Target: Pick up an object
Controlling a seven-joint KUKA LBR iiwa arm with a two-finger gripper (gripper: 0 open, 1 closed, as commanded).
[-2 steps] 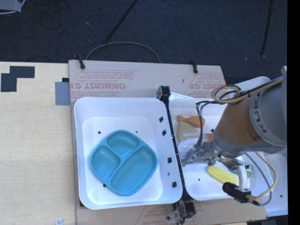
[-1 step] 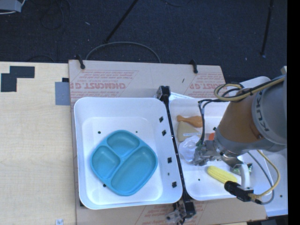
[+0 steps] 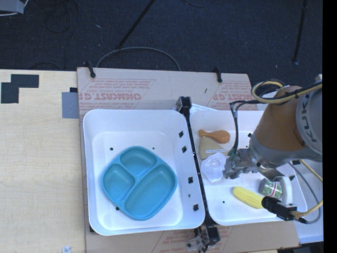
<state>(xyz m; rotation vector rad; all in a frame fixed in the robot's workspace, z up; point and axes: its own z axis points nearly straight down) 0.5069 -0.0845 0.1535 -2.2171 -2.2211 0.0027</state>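
**Gripper low in the right bin, beside a clear plastic piece**

The clear plastic piece [image 3: 212, 167] lies near the left wall of the right bin [image 3: 247, 222], roundish and see-through, so its long axis is hard to make out; the gripper [image 3: 231, 168] sits just to its right, and whether it is open or closed on anything cannot be told (the dark wrist blurs into it). Behind them a toy drumstick [image 3: 216, 136] lies crosswise, thick end to the right; towards the front a corn cob [image 3: 247, 196] slants from upper left to lower right, with bare bin floor on its left. A small green-and-white can [image 3: 272, 187] stands close by the cob's right end, partly hidden by the arm [image 3: 281, 128], which covers the bin's right side. The left bin [image 3: 131, 113] holds a blue divided plate [image 3: 139, 182], with open floor behind it.
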